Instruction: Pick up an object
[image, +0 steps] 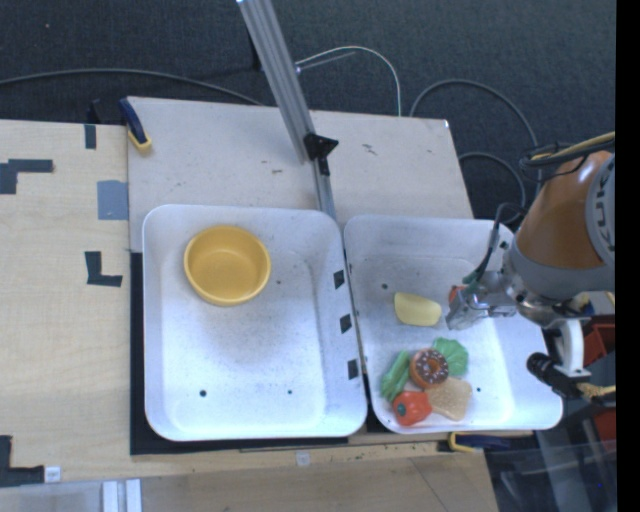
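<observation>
In the right bin (400, 250) a pale yellow piece (417, 310) lies near the middle. Below it sits a cluster of toy foods: a green leafy piece (450, 353), a brown donut-like piece (431, 367), a green pod (395, 375), a red pepper (410, 407) and a tan piece (450, 399). My gripper (463, 309) reaches in from the right and sits low, just right of the yellow piece. The left bin (300, 400) holds a yellow bowl (227, 264).
A metal pole (290, 90) slants from the top down to the seam between the bins. Cables lie on the dark floor at the back. A blue-and-yellow clamp (134, 124) sits at the board's far left corner.
</observation>
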